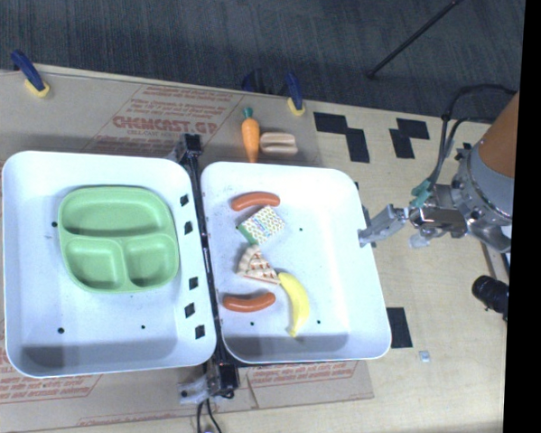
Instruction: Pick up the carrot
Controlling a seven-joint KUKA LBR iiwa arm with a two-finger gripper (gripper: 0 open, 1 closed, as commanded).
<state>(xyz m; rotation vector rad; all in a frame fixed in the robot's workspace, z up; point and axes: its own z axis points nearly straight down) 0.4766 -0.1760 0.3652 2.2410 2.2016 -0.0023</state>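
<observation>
So, two white bins side by side on the counter. The left bin has a single green divided tray sitting in it, three compartments, nothing in any of them as far as I can see. The right bin is where the toy food is: two sausages, one near the far end and one closer to the near end, one banana just right of that nearer sausage, one wedge that looks like a pizza or sandwich slice touching the banana's top end, and one small patterned block between the slice and the far sausage. Five items total in there.

The carrot isn't in either bin. It's lying on the cardboard sheet past the far edge of the bins, right around where the two bins meet. Its long axis runs roughly toward and away from the camera, green top pointing away, orange tip pointing back at the bins. Just beside it on the right is one small bun-looking thing, close but I can't tell if they touch.

The pincer is off to the right of the right bin, near its rim, over the bare counter and well apart from the carrot. Nothing sits in it. Can't tell from this angle whether it's spread or pressed together.

Two blue clamps hold the far edge of the cardboard.
</observation>
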